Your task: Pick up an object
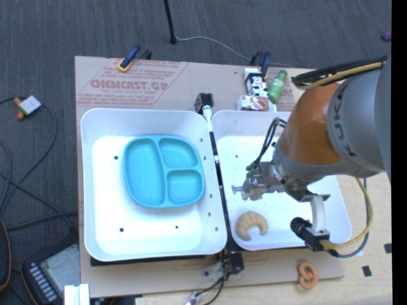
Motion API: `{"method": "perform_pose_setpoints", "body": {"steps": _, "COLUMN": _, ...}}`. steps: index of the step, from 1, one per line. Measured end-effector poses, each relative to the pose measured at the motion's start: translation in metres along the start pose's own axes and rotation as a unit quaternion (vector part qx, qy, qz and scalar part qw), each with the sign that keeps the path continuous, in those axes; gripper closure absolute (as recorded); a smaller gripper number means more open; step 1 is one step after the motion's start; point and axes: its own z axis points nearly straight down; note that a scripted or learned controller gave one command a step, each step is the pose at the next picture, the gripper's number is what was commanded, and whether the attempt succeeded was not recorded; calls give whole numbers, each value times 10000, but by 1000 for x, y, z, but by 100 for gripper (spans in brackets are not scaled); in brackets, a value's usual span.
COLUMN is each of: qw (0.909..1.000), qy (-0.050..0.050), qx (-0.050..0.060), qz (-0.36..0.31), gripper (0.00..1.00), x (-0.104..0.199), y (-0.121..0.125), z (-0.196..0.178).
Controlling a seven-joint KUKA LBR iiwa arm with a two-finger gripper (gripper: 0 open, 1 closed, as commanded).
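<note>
Overhead slanted view of a worktop [127, 81] bearing two shallow white bins. The left bin [102, 126] is occupied by a blue three-compartment plate [164, 171]. In the right bin [229, 132], a croissant [252, 224] is seen lying near the front wall, the likeliest thing to be picked up. The arm [331, 129] is extended in from the right, and its claw [249, 188] is held low over the bin floor, just behind the croissant and apart from it. Whether the claw is released or clenched cannot be told; nothing is seen grasped in it.

Risks judged from this pose: the claw is offset from the croissant toward the bin's middle, so a straight descent would probably close on bare floor. The croissant's curved, tapering form may be squeezed out sideways if it is gripped near a tip. Its nearness to the front wall may also leave one side of the claw blocked, so that the croissant is pushed against the rim instead of being enclosed.
</note>
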Motion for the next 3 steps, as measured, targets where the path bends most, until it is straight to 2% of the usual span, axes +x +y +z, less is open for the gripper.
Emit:
{"method": "perform_pose_setpoints", "body": {"steps": 2, "qw": 10000, "qy": 6, "qx": -1, "qz": -8, "gripper": 100, "x": 0, "y": 0, "z": 0}}
{"method": "perform_pose_setpoints", "body": {"steps": 3, "qw": 10000, "qy": 3, "qx": -1, "qz": -4, "gripper": 100, "x": -17, "y": 0, "z": 0}}
